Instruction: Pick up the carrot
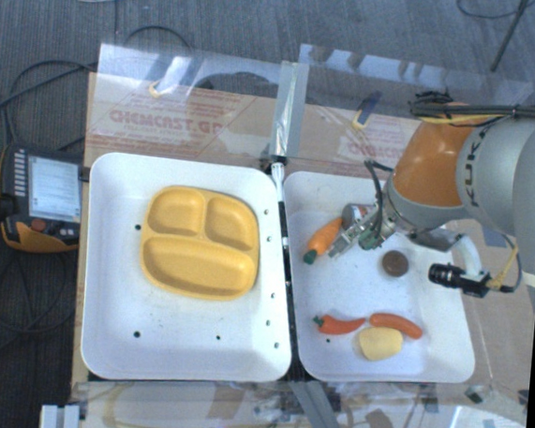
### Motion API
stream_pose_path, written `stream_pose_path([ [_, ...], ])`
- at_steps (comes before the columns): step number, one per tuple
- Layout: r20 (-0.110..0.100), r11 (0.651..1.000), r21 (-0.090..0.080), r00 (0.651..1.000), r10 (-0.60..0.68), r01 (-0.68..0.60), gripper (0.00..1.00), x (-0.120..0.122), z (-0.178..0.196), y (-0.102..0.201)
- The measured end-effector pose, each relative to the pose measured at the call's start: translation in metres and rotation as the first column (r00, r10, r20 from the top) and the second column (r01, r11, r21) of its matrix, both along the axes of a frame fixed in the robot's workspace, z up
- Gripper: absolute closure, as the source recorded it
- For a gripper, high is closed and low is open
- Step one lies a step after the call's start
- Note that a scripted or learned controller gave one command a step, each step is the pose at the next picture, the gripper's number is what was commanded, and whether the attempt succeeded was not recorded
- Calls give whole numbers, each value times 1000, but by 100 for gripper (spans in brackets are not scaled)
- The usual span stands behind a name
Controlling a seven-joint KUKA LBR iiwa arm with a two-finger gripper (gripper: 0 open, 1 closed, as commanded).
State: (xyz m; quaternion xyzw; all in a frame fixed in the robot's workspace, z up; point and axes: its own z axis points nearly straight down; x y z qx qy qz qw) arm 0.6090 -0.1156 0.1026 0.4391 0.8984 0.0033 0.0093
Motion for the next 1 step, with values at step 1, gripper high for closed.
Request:
stream_pose_path([
  [1,-18,981,2,981,-192,192,100,3,81,73],
])
